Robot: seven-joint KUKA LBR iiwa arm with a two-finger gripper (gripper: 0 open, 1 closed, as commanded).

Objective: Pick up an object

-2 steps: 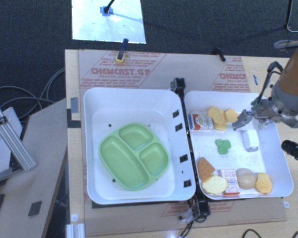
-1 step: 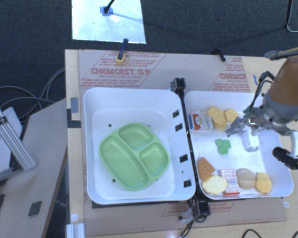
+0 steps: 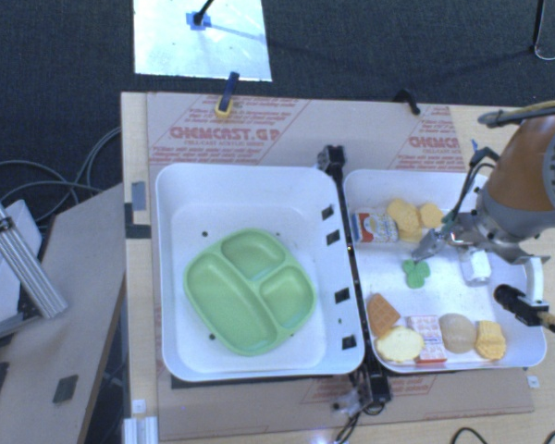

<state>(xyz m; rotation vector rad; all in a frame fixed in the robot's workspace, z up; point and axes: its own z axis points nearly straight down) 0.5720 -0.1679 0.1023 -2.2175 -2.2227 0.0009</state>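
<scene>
Two white bins on the table (image 3: 259, 123), green tray (image 3: 250, 290) in the left bin (image 3: 180, 192), gripper (image 3: 431, 244) low in the right bin (image 3: 444, 188), just above a small green toy (image 3: 415, 272), can't tell if it grips.

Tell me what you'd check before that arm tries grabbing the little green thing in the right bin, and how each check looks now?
1. Gripper over the right bin: ok.
2. Green piece uncovered, just below the gripper: ok.
3. Room around it; the snack packet and cracker lie apart from it: ok.
4. Jaws open enough: cannot tell.
5. Nothing already held: cannot tell.
6. Green tray sits in the left bin, away from the gripper: ok.
</scene>
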